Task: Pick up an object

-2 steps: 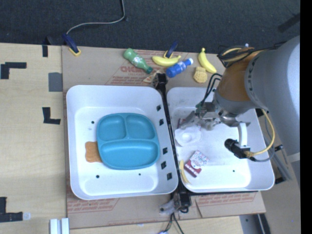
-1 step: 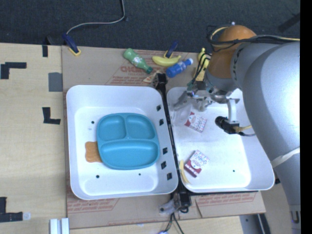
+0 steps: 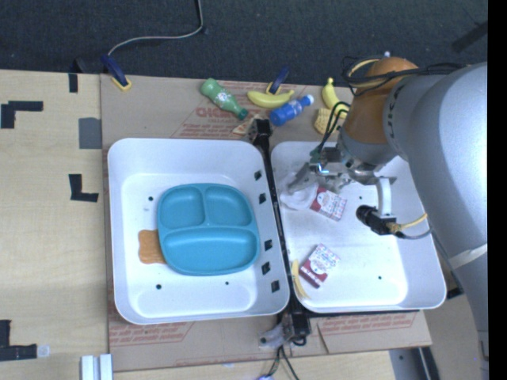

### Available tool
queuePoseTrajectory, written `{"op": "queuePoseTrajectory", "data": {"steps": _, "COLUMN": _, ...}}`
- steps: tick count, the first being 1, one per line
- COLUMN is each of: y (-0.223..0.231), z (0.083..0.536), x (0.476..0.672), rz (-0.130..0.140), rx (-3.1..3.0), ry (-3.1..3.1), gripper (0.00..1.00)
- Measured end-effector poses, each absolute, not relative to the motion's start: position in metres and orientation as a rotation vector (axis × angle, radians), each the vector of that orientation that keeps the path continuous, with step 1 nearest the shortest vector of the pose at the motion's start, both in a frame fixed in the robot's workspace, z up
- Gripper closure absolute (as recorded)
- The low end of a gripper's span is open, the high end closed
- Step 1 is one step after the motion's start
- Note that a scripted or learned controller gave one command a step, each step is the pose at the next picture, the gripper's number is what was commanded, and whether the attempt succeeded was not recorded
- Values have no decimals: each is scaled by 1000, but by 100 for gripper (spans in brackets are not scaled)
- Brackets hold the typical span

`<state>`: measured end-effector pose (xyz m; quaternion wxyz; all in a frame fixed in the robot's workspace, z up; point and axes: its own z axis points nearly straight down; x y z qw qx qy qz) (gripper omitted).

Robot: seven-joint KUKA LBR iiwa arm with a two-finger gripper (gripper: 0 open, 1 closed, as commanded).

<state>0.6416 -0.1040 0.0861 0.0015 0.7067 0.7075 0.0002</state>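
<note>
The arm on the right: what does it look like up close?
The arm is bulky, rounded and light grey, with an orange band above the wrist. Thin cables loop beside that band. Its small metal pincer sits at the tip, and a black, yellow-tipped cable hangs nearby.

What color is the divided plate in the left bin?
Light blue. The divided plate shows plainly in the camera view, lying in the left bin.

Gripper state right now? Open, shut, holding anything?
Gripper: cannot be told. It sits low in the right bin, beside the red-and-white packet; nothing visibly held.
</note>
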Motion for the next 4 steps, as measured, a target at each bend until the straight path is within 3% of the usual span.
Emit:
{"op": "queuePoseTrajectory", "data": {"steps": 1, "y": -112, "z": 86, "x": 629, "rz": 3, "rx": 2216, "ry": 2220, "gripper": 0}}
{"op": "queuePoseTrajectory", "data": {"steps": 2, "y": -98, "z": 85, "x": 669, "rz": 2, "rx": 2218, "ry": 2222, "gripper": 0}}
{"op": "queuePoseTrajectory", "data": {"steps": 4, "y": -107, "z": 86, "x": 631, "rz": 1, "rx": 2218, "ry": 2218, "gripper": 0}}
